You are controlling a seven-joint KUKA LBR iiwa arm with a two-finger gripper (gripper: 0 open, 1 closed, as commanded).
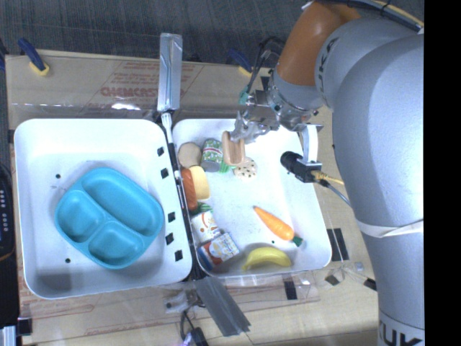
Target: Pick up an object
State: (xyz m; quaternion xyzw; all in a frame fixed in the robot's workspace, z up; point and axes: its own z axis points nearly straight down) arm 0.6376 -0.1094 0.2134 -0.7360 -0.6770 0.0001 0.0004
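My gripper (239,134) hangs over the back of the right bin (238,200), right above an upright tan block (230,150). Its tip touches or nearly touches the block's top; whether it grips the block cannot be made out. Beside the block lie a green can (212,154) on the left and a pale spotted piece (247,169) on the right. Further forward in the same bin are an orange carrot (274,223) and a yellow banana (268,257).
Along the right bin's left wall sit a brown round item (189,153), an orange and yellow item (194,183) and two small cartons (206,223) (220,249). The left bin (32,139) holds a blue divided plate (108,215). The arm's bulk covers the right side.
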